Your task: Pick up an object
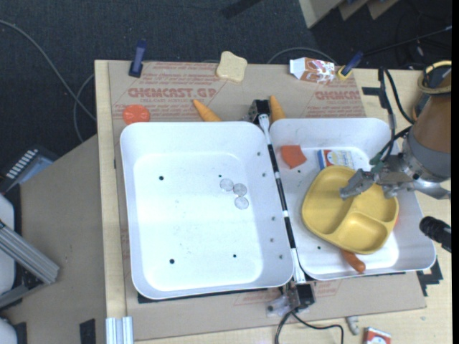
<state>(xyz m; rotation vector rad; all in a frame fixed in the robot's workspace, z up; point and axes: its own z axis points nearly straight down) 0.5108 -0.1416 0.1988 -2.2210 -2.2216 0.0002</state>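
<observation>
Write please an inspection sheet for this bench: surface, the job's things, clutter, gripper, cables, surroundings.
Surface: brown bench bearing left bin and right bin.
Job's things: yellow plate, orange block and a white packet in right bin; clear discs in left bin.
Clutter: bread slice, blue clip, orange lid, carton on bench behind bins.
Gripper: gripper over the plate's rim; grasp cannot be judged.
Cables: black cable by the arm; grey cable on floor.
Surroundings: dark carpet.
</observation>
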